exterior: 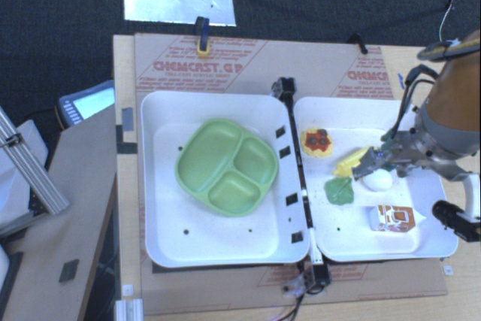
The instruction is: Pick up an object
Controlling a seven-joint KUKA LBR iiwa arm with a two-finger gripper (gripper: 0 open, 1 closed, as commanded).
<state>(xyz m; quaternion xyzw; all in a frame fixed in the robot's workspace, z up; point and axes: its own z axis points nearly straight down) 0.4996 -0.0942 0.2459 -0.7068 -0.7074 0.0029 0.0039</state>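
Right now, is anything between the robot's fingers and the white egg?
Nothing visible is in the way. The gripper sits right above the white egg, with the yellow piece and green leaf beside it, not between.

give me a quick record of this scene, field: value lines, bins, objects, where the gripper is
left bin: green divided plate
right bin: yellow-and-red toy, yellow piece, white egg, green leaf, small carton
gripper: low over the right bin, at the yellow piece and the egg
grasp: cannot tell
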